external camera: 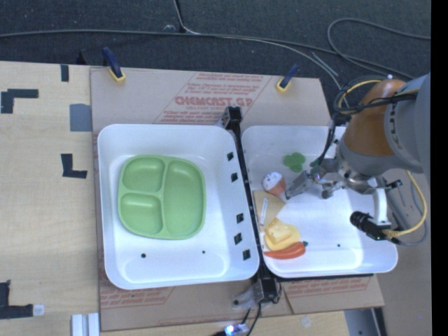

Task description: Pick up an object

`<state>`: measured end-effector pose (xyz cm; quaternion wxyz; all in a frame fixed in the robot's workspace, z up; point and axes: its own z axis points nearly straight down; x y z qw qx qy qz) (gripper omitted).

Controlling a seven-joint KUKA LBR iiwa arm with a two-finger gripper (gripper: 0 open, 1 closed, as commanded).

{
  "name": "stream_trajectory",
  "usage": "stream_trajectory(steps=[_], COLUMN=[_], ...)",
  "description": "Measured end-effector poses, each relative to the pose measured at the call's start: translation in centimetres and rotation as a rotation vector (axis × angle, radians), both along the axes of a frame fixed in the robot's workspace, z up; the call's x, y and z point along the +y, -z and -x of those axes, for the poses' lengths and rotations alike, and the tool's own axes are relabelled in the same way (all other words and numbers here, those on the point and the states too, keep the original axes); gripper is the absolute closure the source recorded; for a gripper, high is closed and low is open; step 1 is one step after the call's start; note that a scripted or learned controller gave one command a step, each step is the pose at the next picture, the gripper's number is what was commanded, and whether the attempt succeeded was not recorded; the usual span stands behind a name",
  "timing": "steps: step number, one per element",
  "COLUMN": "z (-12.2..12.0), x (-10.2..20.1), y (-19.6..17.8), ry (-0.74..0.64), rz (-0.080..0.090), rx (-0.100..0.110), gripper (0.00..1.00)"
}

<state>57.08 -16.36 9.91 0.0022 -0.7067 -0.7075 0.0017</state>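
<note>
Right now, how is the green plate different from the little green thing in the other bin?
The green plate is much bigger than the little green piece. The plate is pale green with three compartments; the piece is darker green and lumpy. The plate lies in the left bin; the piece lies in the right bin, near the gripper. Both are green and rest on a white bin floor.

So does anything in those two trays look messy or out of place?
Nothing looks spilled or broken. The green divided plate sits flat in the left bin. The toy foods in the right bin are bunched by the divider: a red chili under a yellow piece, a green bit apart.
</note>
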Motion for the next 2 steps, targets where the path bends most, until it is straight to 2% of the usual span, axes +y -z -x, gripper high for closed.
stream_trajectory(steps=[1,2], z=[0.0,-0.1], x=[0.0,0.0], y=[1.4,0.3], ry=[0.0,0.0], rz=[0.002,0.005], rx=[-0.005,-0.009], gripper=[0.0,1.0])
